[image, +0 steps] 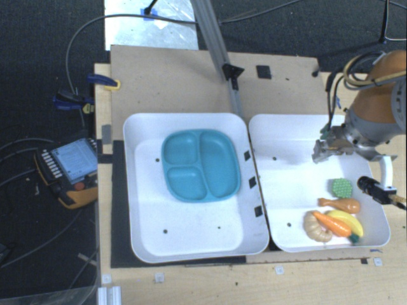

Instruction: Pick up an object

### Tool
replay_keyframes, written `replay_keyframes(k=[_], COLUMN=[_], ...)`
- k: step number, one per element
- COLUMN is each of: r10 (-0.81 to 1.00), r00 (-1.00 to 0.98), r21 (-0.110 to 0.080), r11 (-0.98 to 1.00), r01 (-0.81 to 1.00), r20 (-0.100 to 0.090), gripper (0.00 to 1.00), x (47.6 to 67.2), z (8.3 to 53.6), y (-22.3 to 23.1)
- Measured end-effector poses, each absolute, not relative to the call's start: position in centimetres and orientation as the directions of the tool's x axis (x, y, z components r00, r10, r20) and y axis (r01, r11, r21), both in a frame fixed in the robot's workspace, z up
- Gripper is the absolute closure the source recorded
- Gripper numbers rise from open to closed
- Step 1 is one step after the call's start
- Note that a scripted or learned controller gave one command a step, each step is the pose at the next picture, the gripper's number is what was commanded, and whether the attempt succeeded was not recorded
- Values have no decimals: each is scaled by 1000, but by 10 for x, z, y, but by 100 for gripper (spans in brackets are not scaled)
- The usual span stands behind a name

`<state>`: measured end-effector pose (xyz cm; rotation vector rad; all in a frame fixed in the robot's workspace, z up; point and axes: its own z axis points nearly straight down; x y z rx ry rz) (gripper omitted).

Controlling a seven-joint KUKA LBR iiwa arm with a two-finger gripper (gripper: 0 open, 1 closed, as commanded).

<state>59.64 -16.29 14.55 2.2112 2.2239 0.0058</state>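
Hovering over the right bin [280, 132] near the worktop's right edge, the hand [323, 149] grips nothing visible; open or closed, cannot tell. Toy food [334, 224] lies unpicked.

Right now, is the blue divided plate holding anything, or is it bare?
Bare. The blue divided plate lies flat in the left bin, all three compartments showing plain blue; the toy food sits in the right bin.

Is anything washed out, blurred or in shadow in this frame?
Camera view: the two white bins are bright and nearly washed out, their walls hard to trace; the toys in the right bin's corner are soft but tell apart; the gripper is blurry and casts a faint shadow on the bin floor; the foil sheet glares.
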Motion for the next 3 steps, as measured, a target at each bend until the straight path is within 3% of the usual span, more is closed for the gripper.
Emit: replay_keyframes(k=[1,3], r10=[1000,1000], r00=[-7,-8], r21=[7,8], r11=[7,8], r01=[1000,1000], r20=[-2,-2], gripper=[100,100], x=[607,605], z=[195,304], y=[-160,-166])
